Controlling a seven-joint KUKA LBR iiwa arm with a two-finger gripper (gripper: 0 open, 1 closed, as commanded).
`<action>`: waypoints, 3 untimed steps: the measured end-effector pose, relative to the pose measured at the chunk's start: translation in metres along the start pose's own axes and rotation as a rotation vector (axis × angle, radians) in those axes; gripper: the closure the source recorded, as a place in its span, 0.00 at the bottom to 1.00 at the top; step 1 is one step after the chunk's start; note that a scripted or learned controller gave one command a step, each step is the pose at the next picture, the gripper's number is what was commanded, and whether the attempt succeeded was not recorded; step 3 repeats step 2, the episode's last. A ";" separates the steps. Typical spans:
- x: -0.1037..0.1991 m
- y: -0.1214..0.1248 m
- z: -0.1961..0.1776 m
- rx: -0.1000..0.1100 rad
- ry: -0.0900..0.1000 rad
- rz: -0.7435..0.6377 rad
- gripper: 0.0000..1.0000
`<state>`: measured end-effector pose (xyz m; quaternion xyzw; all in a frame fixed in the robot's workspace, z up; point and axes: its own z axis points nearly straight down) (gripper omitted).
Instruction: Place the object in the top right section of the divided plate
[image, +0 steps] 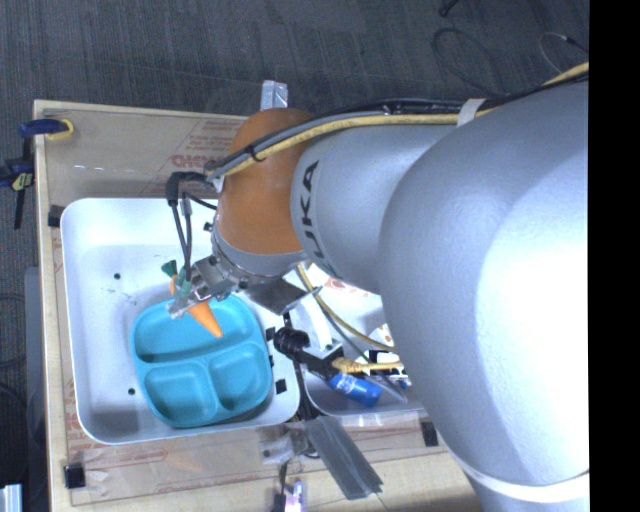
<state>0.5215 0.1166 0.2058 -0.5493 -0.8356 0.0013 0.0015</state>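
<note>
Hovering over blue divided plastic plate (205, 368), gripper (192, 297) is pinching orange toy carrot (205, 317) between closed fingers; carrot's tip is pointing right-near, over plate's far edge.

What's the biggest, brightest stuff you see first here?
The huge grey arm with its orange band covers the right side. Under it, a bright blue divided plate sits in the left white bin. An orange toy carrot lies at the plate's top edge, right at the tool.
</note>
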 end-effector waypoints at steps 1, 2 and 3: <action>0.016 0.007 -0.031 0.001 0.000 0.069 1.00; 0.053 -0.009 0.024 0.002 -0.001 -0.039 1.00; 0.053 -0.009 0.024 0.002 -0.001 -0.039 1.00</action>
